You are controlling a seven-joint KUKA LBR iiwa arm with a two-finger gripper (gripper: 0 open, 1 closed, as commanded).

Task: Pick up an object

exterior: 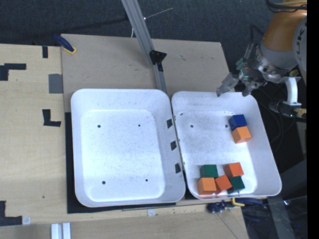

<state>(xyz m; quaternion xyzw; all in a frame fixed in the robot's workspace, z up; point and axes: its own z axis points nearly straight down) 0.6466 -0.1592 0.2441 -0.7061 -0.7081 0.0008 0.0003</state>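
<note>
Pincer (pixel 233 87) sits high at the far rim of the right bin (pixel 264 133), fingers splayed apart and holding nothing, tips hanging just over the top edge. Going near to far: the nearest candidates are a tight cluster by the bin's near wall, orange block (pixel 207 185), a second orange block (pixel 223 183), dark green block (pixel 237 184), green block (pixel 209 171) and another orange block (pixel 234 170), all touching or nearly so. Risk here is a finger landing on a neighbour, or jamming against the wall, so nothing gets clamped. Further back an orange cube (pixel 241 134) and a blue cube (pixel 237 121) sit pressed together mid-bin; closing on both could squeeze one out. Left bin (pixel 79 108) has no blocks. Arm (pixel 284 34) comes in from the right, wrist tilted down-left, well apart from every block, so a long descent is left and drift could miss.
</note>
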